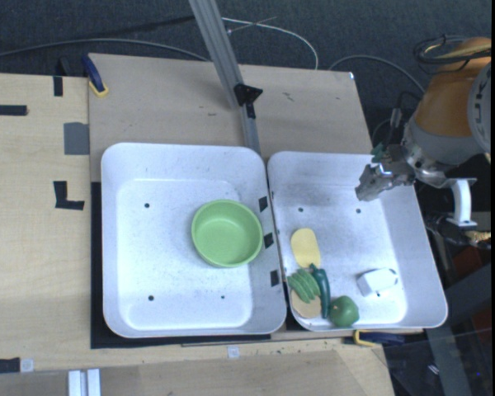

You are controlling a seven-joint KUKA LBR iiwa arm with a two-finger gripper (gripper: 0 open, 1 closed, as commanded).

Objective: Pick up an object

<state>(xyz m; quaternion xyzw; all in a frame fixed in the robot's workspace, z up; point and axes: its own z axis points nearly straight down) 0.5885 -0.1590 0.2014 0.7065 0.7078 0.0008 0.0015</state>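
The claw (370, 186) hangs over the upper right part of the right bin (412, 221), close to that bin's right wall. Whether it is released or clenched cannot be told from this angle; nothing shows in its grasp. The grey arm with its orange band (445, 110) comes in from the right edge above it.

Below the claw and a little to its right, near the bin's lower right corner, lies one small white object (377, 281), pale against the white floor and hard to make out in shape. Below and to the left of the claw sits one yellow piece (304, 245), oval and lying flat. Just under that, touching or overlapping it, is one green bristly thing like a brush (309, 285), and beside its lower end one round green ball-like item (343, 310) against the bin's bottom rim. These three crowd together in the lower left corner of the right bin, well apart from the claw. The patch of floor directly under the claw is bare white.

Far to the left of the claw, in the left bin (124, 221), stands one green bowl (226, 233), upright. A grey pole (219, 40) slants down from the top to the join between the two bins.
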